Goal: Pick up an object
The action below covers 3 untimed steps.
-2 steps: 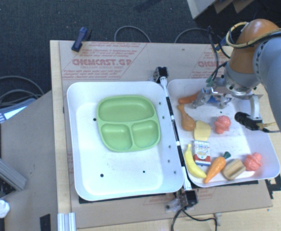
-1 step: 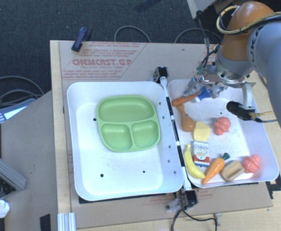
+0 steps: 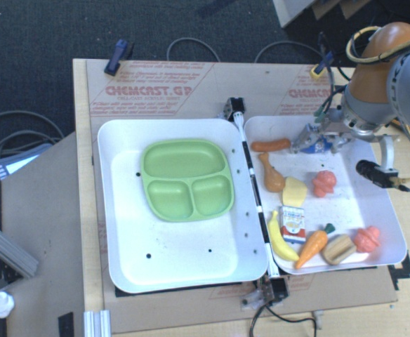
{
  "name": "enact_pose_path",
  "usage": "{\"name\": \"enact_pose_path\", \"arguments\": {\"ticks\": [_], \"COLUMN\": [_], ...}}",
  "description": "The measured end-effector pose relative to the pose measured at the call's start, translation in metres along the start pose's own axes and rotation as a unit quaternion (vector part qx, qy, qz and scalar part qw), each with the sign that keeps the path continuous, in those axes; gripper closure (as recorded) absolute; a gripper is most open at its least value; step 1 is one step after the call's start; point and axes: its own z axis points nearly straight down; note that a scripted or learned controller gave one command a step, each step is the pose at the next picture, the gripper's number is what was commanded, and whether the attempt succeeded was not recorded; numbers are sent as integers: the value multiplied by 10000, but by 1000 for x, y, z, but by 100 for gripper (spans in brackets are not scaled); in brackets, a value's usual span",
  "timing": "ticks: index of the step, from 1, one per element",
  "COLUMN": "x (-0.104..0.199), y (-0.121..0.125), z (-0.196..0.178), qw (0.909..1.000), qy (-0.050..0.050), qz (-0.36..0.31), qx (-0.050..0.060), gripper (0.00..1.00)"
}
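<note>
Green 3-compartment plate (image 3: pixel 187 179) lies flat in left white bin (image 3: pixel 121 209), well to view-left of pincer (image 3: pixel 317 142) & a bit nearer the cam. Black clip (image 3: pixel 234 107) sits at bins' far joint, near pincer on its view-left. 2nd clip (image 3: pixel 275 286) at near joint, well apart from pincer. Blue clamp (image 3: pixel 116 56) on edge of brown board (image 3: pixel 156 90), far view-left of pincer & beyond it. Cables (image 3: pixel 191 48) loop on dark floor past the board.

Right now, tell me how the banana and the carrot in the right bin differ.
The banana is yellow and curved; the carrot is orange, straight and tapered, with a green top. The banana lies along the right bin's left wall, running nearly up and down in the camera view, while the carrot lies at a slant, its tip pointing lower left. Both are toy foods lying flat near the bin's front edge, close together at their lower ends.
</note>
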Motion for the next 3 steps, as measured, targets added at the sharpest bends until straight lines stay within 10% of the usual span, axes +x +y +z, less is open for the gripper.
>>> {"name": "enact_pose_path", "arguments": {"ticks": [2, 3], "x": [7, 7], "y": [-69, -68], "z": [20, 10], "qw": [10000, 10000], "qy": [-5, -8], "qz": [2, 5], "qx": [-28, -41], "gripper": [0, 100]}}
